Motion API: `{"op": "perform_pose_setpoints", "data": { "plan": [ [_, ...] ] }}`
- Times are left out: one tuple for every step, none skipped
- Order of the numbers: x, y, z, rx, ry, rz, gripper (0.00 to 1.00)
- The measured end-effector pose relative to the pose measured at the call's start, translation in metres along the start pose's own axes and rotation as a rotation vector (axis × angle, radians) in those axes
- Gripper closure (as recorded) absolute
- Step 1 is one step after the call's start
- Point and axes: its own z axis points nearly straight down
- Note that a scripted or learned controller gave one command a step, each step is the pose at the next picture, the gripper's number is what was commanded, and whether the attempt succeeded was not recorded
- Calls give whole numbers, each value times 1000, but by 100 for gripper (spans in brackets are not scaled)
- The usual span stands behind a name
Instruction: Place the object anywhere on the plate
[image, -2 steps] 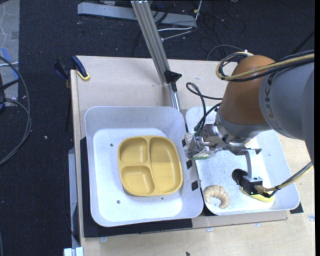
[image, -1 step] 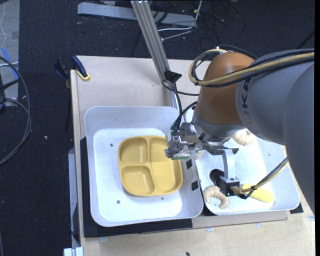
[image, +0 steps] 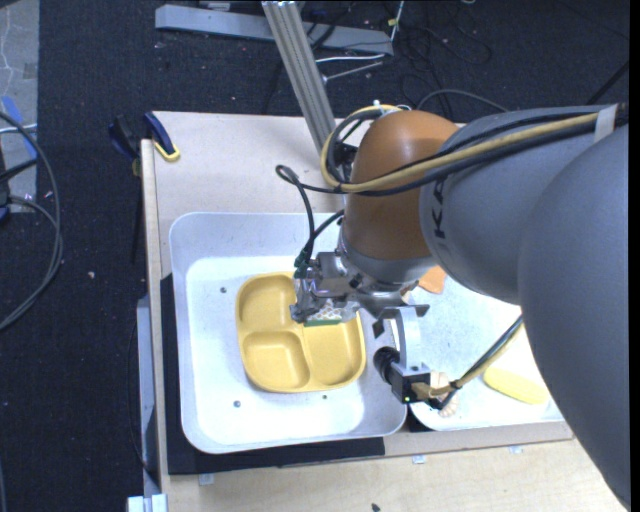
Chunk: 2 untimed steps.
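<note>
A yellow divided plate (image: 290, 345) lies in the left white bin (image: 215, 400). My gripper (image: 320, 302) hangs low over the plate's upper right compartment, under the big orange wrist band. A small dark greenish piece (image: 323, 322) shows at its tip, just above the plate; I cannot tell whether it is an object or part of the gripper. The arm hides the plate's far right edge.
In the right bin (image: 470, 415), a pale yellow object (image: 516, 385) lies at the front right and a small orange object (image: 432, 281) peeks out beside the arm. The grey arm covers most of that bin. A metal post (image: 300, 70) rises behind the bins.
</note>
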Motion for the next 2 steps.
{"op": "perform_pose_setpoints", "data": {
  "plan": [
    [-19,1,2,1,-3,12,100],
    [-18,1,2,0,-3,10,0]
  ]
}}
